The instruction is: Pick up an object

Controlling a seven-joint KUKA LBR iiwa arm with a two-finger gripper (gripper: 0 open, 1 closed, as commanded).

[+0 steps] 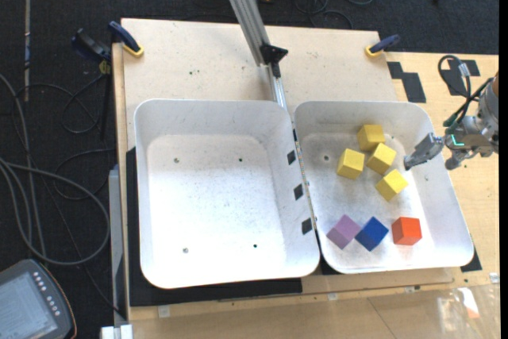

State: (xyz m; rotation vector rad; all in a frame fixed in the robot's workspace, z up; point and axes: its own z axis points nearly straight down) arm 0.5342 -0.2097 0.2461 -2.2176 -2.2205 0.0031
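While nothing is yet lifted, seven small cubes lie loose in the right-hand shallow white bin [444, 238], and any of them would serve. Nearest the camera, along the front of that bin, sit a pale purple cube [344, 232], a blue cube [371, 233] touching its side, and an orange-red cube [406, 230] just beside the blue one. Further back lies a cluster of four yellow cubes: one [391, 185] standing a little apart toward the front, one [351, 163] to the left, and two more [382, 157] [370, 136] close together behind. The left-hand white bin [151, 194] lies beside it.

The two-finger gripper [429, 149] reaches in over the right rim, hanging near the yellow cluster; it grips nothing, and whether it is released or clenched cannot be told from this slanted view.

The cubes look light, rigid and flat-sided, probably smooth, so they should not deform but may skid or tip if nudged. Opposite flat faces are the place to grasp. The lone front yellow cube looks easiest, its sides being free of neighbours.
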